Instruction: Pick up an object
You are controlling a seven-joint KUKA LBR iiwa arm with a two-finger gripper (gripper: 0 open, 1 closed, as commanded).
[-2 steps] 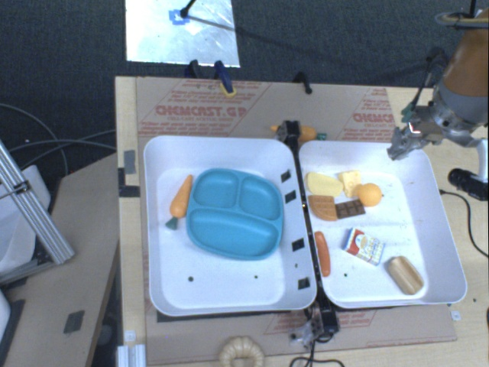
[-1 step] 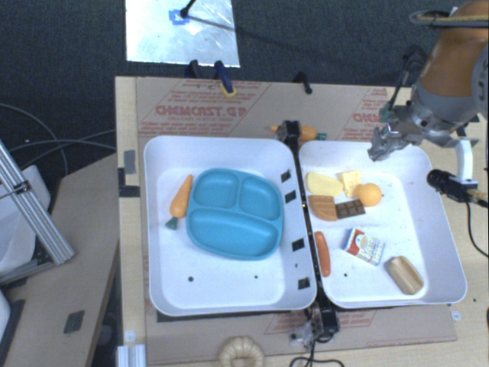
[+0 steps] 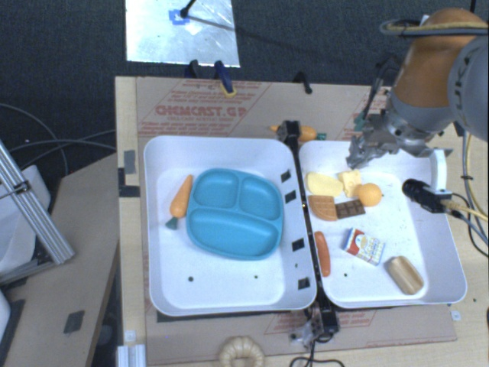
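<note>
The gripper [image 3: 359,157] hovers upper right of centre over the right bin [image 3: 435,281], nothing visibly held (finger spread: cannot tell); the cheese wedge [image 3: 351,182] lies just below; descend straight, avoiding the orange [image 3: 370,195] beside it.

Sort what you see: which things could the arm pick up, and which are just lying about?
Job:
two-finger gripper
pale yellow cheese wedge
round orange fruit
brown waffle square
red sausage
small printed carton

Lying about:
blue divided plastic plate
orange toy carrot
</note>
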